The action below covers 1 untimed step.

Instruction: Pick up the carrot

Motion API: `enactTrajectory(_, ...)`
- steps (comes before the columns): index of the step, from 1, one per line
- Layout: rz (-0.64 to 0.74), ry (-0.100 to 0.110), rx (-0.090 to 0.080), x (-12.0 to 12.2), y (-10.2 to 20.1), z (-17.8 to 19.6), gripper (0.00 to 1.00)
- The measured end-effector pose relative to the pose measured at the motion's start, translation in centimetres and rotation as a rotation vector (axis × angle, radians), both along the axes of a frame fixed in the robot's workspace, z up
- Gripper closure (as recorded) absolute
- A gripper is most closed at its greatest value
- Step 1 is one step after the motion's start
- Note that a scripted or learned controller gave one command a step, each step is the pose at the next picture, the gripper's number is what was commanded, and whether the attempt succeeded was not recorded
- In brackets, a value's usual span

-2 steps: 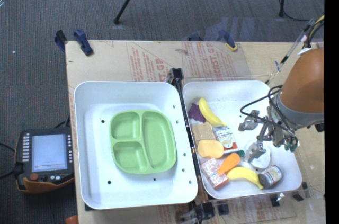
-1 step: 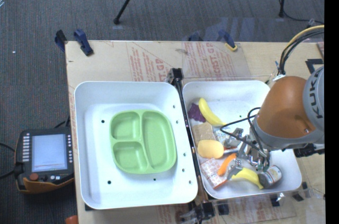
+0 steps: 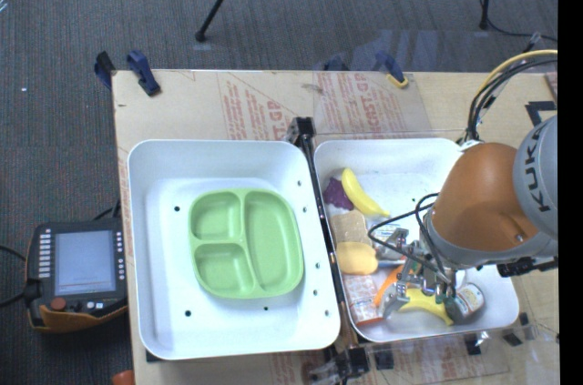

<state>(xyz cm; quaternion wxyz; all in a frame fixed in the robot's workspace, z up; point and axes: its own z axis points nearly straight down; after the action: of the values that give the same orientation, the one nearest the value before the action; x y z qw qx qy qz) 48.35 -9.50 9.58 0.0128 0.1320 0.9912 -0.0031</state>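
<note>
Camera view, left to right: the pale green three-compartment plastic tray (image 3: 246,243) lies in the left white bin (image 3: 146,192), while in the right white bin (image 3: 428,151) the slim orange carrot (image 3: 389,281) lies near the front edge, crowded by a yellow lemon (image 3: 357,258) and a yellow banana (image 3: 424,308). The gripper (image 3: 414,283) hangs just above; I cannot tell its spread. A grasp risks nudging the neighbours or catching the banana instead.
</note>
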Motion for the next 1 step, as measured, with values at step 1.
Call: enactTrajectory(1,0.007,0.012,0.005,-0.11,0.29,0.89,1.00)
